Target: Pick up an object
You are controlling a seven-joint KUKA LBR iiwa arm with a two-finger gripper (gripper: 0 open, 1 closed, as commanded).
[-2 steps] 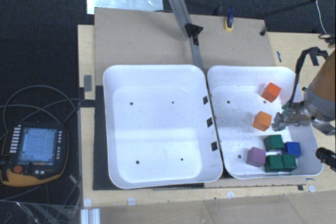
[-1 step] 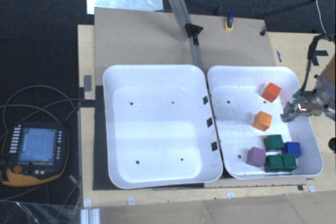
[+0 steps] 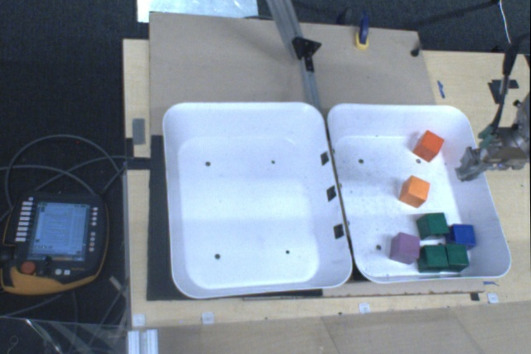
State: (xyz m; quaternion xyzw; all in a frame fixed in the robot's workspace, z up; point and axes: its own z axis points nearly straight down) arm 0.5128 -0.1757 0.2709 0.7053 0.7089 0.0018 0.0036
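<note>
Near corner of the right bin (image 3: 498, 257): a tight cluster lies here — a purple cube (image 3: 405, 247) on the inner side, a green block (image 3: 431, 225) just behind it, a second green block (image 3: 441, 258) against the front wall, and a blue cube (image 3: 461, 235) touching the greens on the outer side.

Middle of the right bin: an orange cube (image 3: 415, 191) sits alone, apart from the cluster and from the walls.

Farther back: a second orange cube (image 3: 429, 145), turned so a corner points forward, also standing free.

Gripper (image 3: 470, 165): it hangs at the right bin's outer rim, reaching in from the right edge of the view; the tip is small and blurred — whether it is spread or pressed together cannot be told, and nothing is seen in it.

Key relation: the far orange cube lies just inward of the gripper and slightly farther back, the nearest thing to it; the middle orange cube lies inward and nearer to the camera, a little more distant.

Long axis: none to speak of, since the cubes look equal-sided, so approach angle matters mainly for the rotated far cube.

Judgement: either free-standing orange cube looks an easier target than the packed cluster, where neighbours would likely block the closing grip.

Left bin (image 3: 178, 178): it lies beside the right one, well away from the gripper.
</note>
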